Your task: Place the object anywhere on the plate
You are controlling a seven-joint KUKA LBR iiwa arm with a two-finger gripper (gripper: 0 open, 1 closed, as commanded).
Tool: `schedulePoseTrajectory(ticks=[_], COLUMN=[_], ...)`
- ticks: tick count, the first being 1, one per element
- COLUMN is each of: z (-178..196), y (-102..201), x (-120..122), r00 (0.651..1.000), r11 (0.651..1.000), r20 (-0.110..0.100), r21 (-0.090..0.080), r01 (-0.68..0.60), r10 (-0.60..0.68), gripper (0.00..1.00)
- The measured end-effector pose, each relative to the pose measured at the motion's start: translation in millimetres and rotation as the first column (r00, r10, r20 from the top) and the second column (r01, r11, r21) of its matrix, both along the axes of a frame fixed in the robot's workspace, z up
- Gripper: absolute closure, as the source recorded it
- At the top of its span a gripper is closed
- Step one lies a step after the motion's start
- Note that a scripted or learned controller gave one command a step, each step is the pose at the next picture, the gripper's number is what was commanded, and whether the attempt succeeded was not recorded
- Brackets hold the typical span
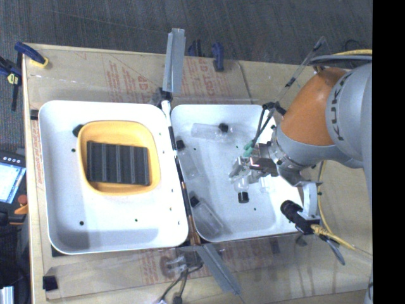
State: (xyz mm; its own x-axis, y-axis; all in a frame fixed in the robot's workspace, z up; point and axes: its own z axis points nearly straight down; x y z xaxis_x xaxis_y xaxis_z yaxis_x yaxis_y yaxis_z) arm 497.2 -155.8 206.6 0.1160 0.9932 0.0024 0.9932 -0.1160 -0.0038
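Worktop (pixel 126 75) carried two white bins. Left bin (pixel 57 170) held the yellow plate (pixel 119 132). Arm (pixel 329 119) was seen over the right bin (pixel 209 214), gripper (pixel 248 170) low by a clear bottle (pixel 205 132) and small black object (pixel 243 197). Finger state could not be told. Step judged: picking; next, a lift and carry across to the plate.

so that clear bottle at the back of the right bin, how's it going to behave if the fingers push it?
The clear bottle lies on its side, so it probably rolls if nudged. It looks like thin transparent plastic, likely light and apt to skid on the smooth white bin.
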Motion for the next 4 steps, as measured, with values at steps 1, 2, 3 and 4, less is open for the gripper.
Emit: schedulePoseTrajectory(ticks=[1, 2, 3, 4], z=[9.8, 1.4, -15.7, -15.5], y=[50.0, 95.1, 145.2, 145.2], x=[45.6, 81.2, 113.9, 114.0], r00=[0.99, 0.979, 0.92, 0.92], r11=[0.99, 0.979, 0.92, 0.92], r20=[0.001, 0.0, 0.002, 0.003], r21=[-0.002, -0.002, -0.002, -0.002], r01=[-0.142, -0.205, -0.391, -0.391], r10=[0.142, 0.205, 0.391, 0.391], gripper=[1.0, 1.0, 1.0, 0.0])
